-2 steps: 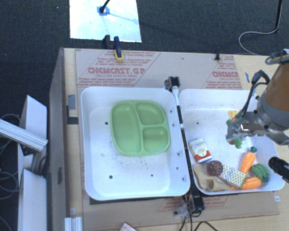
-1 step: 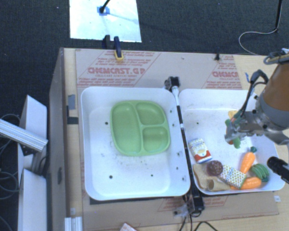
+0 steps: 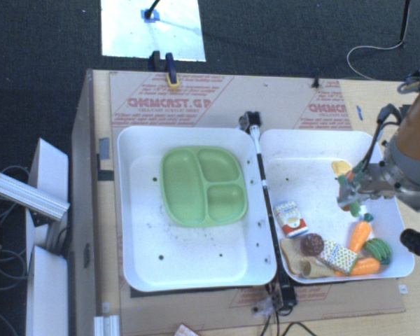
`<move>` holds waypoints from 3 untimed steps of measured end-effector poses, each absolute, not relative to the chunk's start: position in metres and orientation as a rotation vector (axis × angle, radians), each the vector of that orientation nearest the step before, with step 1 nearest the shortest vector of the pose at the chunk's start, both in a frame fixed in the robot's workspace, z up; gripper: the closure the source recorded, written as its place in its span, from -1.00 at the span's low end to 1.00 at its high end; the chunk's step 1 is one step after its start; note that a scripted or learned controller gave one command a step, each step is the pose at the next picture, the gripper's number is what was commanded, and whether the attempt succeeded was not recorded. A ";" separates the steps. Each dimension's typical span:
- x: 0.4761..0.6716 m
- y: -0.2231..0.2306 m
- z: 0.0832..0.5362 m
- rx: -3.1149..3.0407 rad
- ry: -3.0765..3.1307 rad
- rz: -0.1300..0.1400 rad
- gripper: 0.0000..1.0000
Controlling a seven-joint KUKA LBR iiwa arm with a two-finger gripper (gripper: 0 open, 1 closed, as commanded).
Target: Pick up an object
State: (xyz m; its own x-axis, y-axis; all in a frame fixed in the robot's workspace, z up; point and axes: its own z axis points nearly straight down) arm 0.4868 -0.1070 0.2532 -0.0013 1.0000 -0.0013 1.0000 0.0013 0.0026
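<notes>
My gripper [image 3: 351, 191] hangs over the right part of the right bin [image 3: 301, 152], at the end of the grey arm [image 3: 413, 152] that comes in from the right. Something small, red and green, [image 3: 350, 204] shows right under it, but I cannot tell whether it is held. Just below stand an orange carrot [image 3: 360, 235] and a green vegetable [image 3: 379, 249]. A second carrot [image 3: 365, 265], a patterned box [image 3: 338, 256], a brown round piece [image 3: 312, 244] and a white and red carton [image 3: 290, 219] lie along the bin's near side. A yellow piece [image 3: 341, 167] lies beyond the gripper.
The left bin [image 3: 136, 187] holds a green divided plate [image 3: 203, 186]. A black rail with clamps [image 3: 262, 180] runs between the two bins. A tan flat piece [image 3: 301, 266] lies in the right bin's near left corner.
</notes>
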 end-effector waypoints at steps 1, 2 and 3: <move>0.499 -0.053 0.250 2.216 2.225 0.003 1.00; 0.487 -0.077 0.254 2.218 2.223 0.001 1.00; 0.487 -0.075 0.256 2.216 2.224 0.003 1.00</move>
State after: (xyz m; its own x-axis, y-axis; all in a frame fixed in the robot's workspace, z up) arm 0.4873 -0.0745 0.2564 -0.0039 1.0000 -0.0002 1.0000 0.0039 0.0027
